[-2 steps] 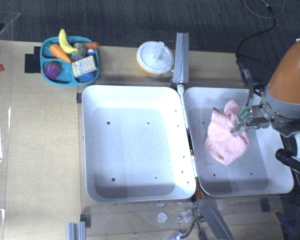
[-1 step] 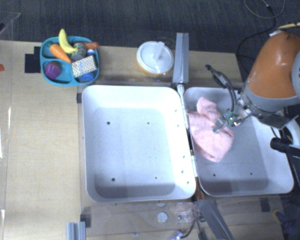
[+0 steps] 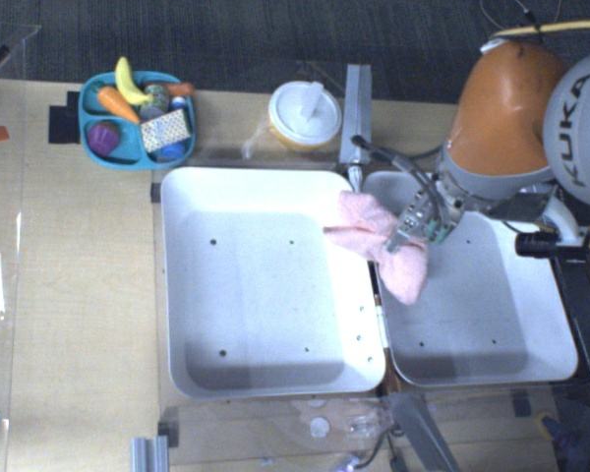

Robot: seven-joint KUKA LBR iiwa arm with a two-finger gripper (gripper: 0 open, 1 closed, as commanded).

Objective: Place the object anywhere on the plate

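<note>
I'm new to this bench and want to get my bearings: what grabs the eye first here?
A pink cloth hangs draped over the divide between the two white bins, with the gripper right at it. The arm's orange band bulges large at the upper right. At the top left, off the bins, a blue tray of bright toy food stands out, with a yellow, white-lidded bowl beside it.

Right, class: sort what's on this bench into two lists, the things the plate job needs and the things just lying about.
Belongs to the job:
- pink cloth, draped over the wall between the bins
- blue plate
- gripper, at the cloth

Lying about:
- toy banana and toy carrot, on the plate
- lidded bowl
- left bin, right bin
</note>
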